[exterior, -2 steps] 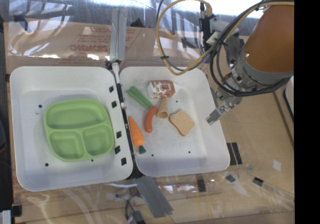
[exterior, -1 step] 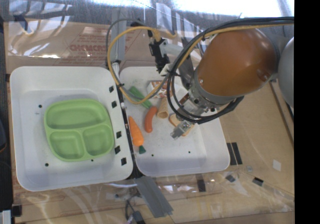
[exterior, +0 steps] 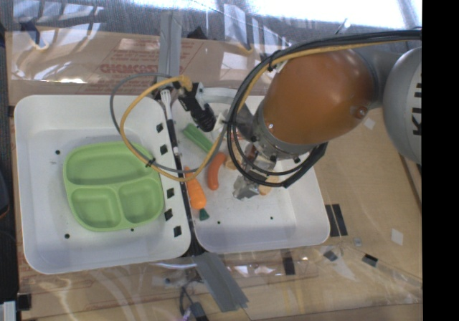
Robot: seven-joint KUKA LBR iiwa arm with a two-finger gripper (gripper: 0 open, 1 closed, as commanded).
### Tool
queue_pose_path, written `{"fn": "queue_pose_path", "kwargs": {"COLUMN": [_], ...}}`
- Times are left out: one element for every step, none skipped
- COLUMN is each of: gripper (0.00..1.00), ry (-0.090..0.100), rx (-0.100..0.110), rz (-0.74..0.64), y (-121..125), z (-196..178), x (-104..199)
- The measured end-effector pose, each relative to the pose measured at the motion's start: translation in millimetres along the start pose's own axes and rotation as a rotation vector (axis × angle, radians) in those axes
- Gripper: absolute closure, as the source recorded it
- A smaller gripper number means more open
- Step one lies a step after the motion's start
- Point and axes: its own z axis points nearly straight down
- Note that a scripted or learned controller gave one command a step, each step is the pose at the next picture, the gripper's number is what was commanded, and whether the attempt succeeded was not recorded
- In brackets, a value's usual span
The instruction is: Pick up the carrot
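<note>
The carrot (exterior: 196, 195) is a short orange piece with a dark green tip. It lies in the right bin (exterior: 287, 230), close against the divider between the two bins. My gripper (exterior: 248, 185) hangs low over the right bin under the arm's large orange band, a short way right of the carrot and apart from it. Nothing shows in its grasp. The arm's wrist hides the middle of the right bin.
An orange-red sausage-shaped piece (exterior: 214, 171) lies between carrot and gripper. A green stick (exterior: 198, 137) lies at the bin's back. The left bin (exterior: 36, 169) holds a green three-compartment plate (exterior: 111, 187). Yellow and black cables (exterior: 143, 137) loop over the divider.
</note>
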Motion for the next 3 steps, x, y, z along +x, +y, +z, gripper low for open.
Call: {"fn": "queue_pose_path", "kwargs": {"gripper": [1.00,1.00,1.00], "ry": [-0.003,0.002,-0.002], "rx": [-0.001,0.002,0.003], "rz": [-0.289,-0.172,-0.305], "y": [-41.0,-96.3,-130.0], "z": [58.4,-6.5,38.8], "x": [-33.9,-42.3,-20.9]}}
